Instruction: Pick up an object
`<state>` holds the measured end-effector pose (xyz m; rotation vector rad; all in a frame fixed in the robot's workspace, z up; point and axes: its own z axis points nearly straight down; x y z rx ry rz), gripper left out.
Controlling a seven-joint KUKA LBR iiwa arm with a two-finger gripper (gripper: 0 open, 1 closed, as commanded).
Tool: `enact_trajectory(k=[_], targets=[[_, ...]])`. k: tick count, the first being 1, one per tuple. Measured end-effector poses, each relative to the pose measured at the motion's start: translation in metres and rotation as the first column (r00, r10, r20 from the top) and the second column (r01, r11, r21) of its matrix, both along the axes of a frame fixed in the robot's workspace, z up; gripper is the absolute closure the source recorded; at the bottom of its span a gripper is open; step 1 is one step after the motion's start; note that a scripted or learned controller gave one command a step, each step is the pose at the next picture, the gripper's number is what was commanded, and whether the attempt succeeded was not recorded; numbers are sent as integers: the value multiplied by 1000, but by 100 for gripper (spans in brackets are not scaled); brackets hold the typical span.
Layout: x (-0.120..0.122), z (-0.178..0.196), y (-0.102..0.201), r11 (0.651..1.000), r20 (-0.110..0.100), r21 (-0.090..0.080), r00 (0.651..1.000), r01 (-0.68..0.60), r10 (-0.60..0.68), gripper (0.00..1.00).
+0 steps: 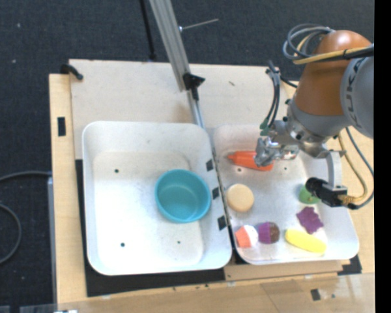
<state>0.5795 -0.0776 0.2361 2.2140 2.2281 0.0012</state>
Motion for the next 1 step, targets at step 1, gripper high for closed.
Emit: enact_trajectory(k=[1], targets=[[-1, 12, 52, 1000, 3, 1, 1000, -1, 1, 100]])
